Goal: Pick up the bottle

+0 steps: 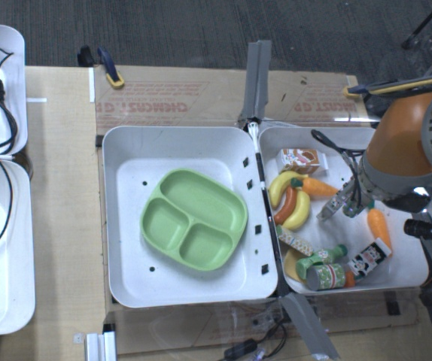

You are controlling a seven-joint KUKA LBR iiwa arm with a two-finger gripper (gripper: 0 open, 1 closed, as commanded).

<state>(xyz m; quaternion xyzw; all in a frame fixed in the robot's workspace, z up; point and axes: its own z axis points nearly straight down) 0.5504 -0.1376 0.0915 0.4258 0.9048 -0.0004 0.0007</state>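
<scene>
The bottle lies on its side in the right bin, close to that bin's near wall. Its long axis runs roughly left to right across the picture, with a slight tilt. The green end points left and the reddish end points right, toward a small black-and-white carton just beside it. A green toy rests against the bottle's far side, and a pale strip with coloured dots lies just left of that.

The gripper hangs over the middle of the same bin, well apart from the bottle and farther from the camera. Whether the jaws are released or clenched cannot be told, as they are small and blurred here.

A banana and a carrot lie to the gripper's left, another carrot to its right, and a small orange-and-white box near the far wall.

The left bin holds a green divided plate. Both bins sit on the tabletop.
</scene>
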